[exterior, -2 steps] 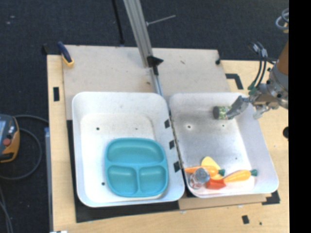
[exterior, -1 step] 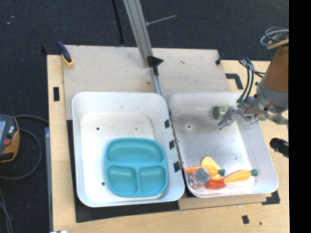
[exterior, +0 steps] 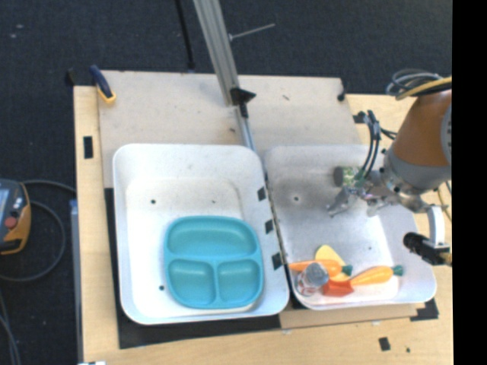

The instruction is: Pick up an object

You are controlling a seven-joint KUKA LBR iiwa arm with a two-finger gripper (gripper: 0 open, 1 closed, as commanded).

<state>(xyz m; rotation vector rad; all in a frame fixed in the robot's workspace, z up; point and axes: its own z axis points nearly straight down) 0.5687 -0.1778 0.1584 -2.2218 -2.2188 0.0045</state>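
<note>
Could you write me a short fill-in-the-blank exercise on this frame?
1. The blue divided tray lies in the ____ bin in the camera view.
2. That tray has ____ compartments.
3. The orange carrot toy lies along the right bin's ____ edge.
4. The gripper hangs over the ____ bin.

Missing words: left; three; near; right

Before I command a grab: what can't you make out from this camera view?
- Hand: small and blurred against the right bin; whether it is open or shut cannot be told.
- Toy pile at the bin's near edge: items overlap; the pieces underneath are hidden.
- Arm: cut off by the right edge.
</note>
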